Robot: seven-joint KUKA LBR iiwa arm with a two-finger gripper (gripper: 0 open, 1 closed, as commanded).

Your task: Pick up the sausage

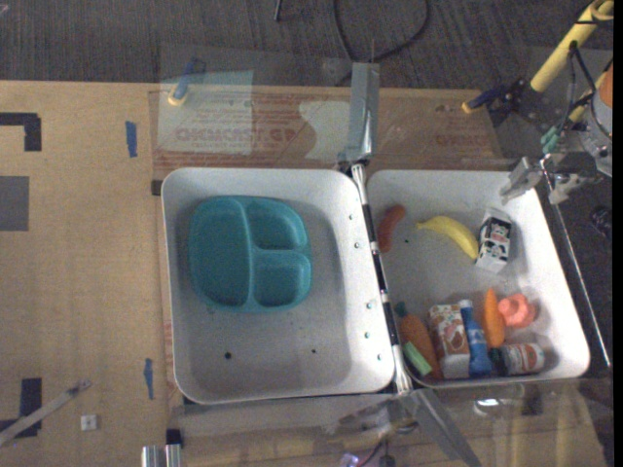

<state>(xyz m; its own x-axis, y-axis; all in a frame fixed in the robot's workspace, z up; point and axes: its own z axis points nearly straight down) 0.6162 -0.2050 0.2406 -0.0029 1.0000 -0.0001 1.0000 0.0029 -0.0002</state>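
— Cardboard bench (78,290), two white bins; where's the sausage (389,226)?

— Lying in the right bin (569,300) against its left wall, well left of the gripper (540,175) and slightly below it, beside the banana (450,233).

— And the jaws?

— Spread apart over the bin's top right rim, grasping nothing; a milk carton (494,242) sits just below them.

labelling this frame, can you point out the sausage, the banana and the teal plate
sausage (389,226): camera view, middle of its reddish body
banana (450,233): camera view, middle of its yellow curve
teal plate (206,251): camera view, left compartment floor
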